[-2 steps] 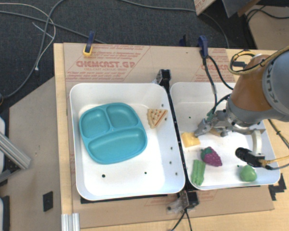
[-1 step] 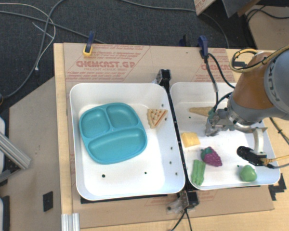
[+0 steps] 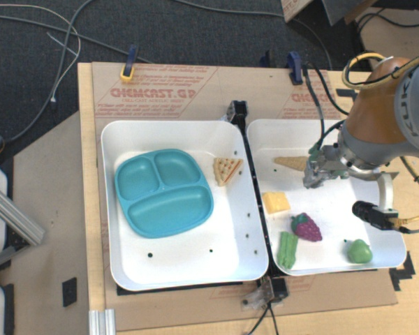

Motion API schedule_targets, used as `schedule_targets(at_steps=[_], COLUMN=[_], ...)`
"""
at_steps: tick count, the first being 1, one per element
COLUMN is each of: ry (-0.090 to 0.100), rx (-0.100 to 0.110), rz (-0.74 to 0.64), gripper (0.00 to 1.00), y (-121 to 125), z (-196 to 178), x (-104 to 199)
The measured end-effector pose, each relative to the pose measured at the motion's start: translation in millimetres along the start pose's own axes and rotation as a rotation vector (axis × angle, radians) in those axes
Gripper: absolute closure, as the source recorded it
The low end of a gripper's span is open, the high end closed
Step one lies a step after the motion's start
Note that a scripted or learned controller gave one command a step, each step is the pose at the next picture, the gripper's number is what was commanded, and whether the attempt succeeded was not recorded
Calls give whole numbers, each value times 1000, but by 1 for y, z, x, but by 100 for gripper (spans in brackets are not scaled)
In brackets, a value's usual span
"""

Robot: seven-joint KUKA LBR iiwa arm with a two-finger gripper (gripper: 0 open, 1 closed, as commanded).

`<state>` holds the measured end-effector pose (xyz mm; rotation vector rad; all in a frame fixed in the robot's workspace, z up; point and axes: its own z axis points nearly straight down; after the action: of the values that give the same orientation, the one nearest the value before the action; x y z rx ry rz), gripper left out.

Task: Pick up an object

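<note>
My gripper hangs over the right bin, near its middle, just right of a tan cone-shaped piece. Below it lie a yellow cheese block, a purple grape bunch, a green pea pod and a green round fruit. I see nothing held between its fingers from here. In the left bin sit a teal divided plate and a waffle wedge.
The arm's grey body and orange band cover the right bin's far right side. A black divider runs between the bins. Blue clamps hold the cardboard bench top. Cables trail across the dark floor behind.
</note>
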<state>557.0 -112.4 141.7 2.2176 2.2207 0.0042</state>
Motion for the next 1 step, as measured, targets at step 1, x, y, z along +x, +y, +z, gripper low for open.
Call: schedule_targets(at_steps=[1], ry=[0], rx=[-1], rz=[0], gripper=[100], y=[-4], z=[-57], x=[7])
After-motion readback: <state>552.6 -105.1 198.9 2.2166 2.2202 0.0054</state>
